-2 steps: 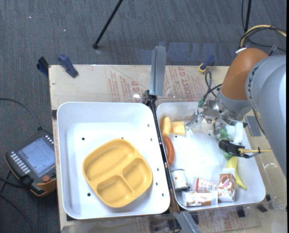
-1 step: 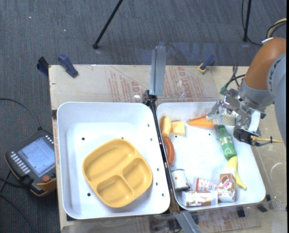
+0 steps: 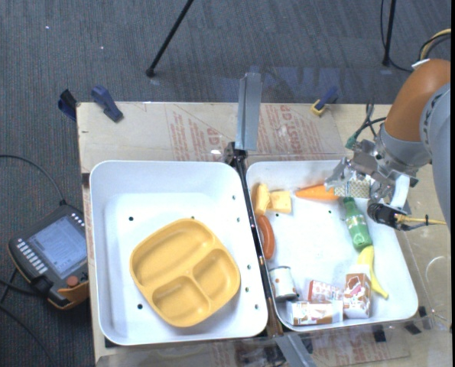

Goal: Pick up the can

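— Where did the small silver metal can (image 3: 283,283) lie?

— On its side in the right-hand shallow white plastic bin (image 3: 404,275), in the near left part, just beside the wall that bin shares with the left one. Its cylinder body looked shiny, with a dark end facing left.

— And the grey arm's two-finger gripper (image 3: 362,180)?

— It hung over the far right part of that same bin, well apart from the can, which sat nearer and farther left. Whether the pincer was released or clenched I could not tell; the metal parts were too crowded together. Nothing could be made out in its grasp.

— What lay between them?

— A pointed orange carrot-shaped toy (image 3: 316,193) just left of the gripper, and a green plastic bottle (image 3: 355,223) lying lengthwise near it. A yellow banana (image 3: 372,270) curved along the right side, below the bottle.

— Around the can?

— Small printed cardboard cartons (image 3: 334,297), red and white, lay just right of it along the near wall. A glossy orange-red sausage-shaped toy (image 3: 267,237) ran along the left wall beyond it, with pale yellow blocky pieces (image 3: 271,200) farther still.

— The left bin (image 3: 112,228)?

— It held a smooth yellow plastic tray with three compartments (image 3: 184,272), set at a slant.
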`<state>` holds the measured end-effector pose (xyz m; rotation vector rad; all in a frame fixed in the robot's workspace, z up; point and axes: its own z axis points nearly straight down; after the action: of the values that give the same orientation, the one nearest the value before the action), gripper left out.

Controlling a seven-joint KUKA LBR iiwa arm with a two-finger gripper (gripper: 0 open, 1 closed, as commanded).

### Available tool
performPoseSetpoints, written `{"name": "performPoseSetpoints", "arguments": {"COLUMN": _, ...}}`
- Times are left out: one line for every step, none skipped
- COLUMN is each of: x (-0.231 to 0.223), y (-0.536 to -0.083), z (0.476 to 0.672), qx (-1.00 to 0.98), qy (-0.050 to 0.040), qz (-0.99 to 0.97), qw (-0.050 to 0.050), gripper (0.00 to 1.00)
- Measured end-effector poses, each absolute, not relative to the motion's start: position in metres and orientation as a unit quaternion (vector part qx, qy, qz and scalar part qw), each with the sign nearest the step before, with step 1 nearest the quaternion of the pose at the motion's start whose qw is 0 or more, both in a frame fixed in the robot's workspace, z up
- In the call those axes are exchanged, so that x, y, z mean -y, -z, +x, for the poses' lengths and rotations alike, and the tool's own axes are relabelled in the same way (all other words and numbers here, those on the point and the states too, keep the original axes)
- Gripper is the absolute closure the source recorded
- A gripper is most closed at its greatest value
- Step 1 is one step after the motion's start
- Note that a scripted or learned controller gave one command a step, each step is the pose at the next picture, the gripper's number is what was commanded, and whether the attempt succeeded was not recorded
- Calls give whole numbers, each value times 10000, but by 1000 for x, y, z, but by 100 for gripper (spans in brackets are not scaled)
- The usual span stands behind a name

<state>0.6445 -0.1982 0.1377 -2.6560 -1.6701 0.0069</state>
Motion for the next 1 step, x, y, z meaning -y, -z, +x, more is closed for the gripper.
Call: {"name": "performPoseSetpoints", "arguments": {"x": 197, "y": -144, "z": 645, "qx": 5345, "qy": -48, "qz": -8452, "qw": 39, "gripper": 100}}
